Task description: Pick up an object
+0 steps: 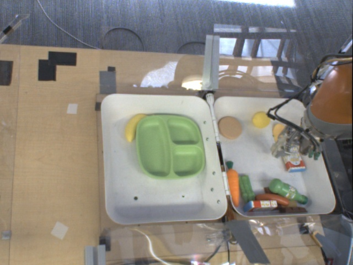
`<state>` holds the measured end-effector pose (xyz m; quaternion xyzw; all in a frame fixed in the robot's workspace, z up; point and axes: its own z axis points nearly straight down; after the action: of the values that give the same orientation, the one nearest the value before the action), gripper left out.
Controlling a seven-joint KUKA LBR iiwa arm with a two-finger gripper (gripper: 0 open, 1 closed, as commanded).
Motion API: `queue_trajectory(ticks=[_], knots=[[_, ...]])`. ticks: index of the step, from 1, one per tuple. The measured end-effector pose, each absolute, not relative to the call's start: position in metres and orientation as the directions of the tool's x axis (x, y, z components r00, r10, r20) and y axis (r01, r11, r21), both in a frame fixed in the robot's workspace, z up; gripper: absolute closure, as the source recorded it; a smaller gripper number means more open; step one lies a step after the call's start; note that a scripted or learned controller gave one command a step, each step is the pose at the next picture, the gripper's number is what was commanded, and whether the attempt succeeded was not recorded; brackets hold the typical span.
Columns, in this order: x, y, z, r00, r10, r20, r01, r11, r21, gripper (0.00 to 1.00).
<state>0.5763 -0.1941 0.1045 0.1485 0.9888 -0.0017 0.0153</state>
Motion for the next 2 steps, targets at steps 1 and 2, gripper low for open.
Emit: queue_trajectory(ticks=[1, 2], knots=[[0.604, -0.084, 0.199, -0.978, 0.206, -0.021, 0.205, 0.979, 0.007, 1.0], [0.65, -0.185, 0.335, -0.992, 0.125, -0.025, 0.126, 0.992, -0.005, 1.0]])
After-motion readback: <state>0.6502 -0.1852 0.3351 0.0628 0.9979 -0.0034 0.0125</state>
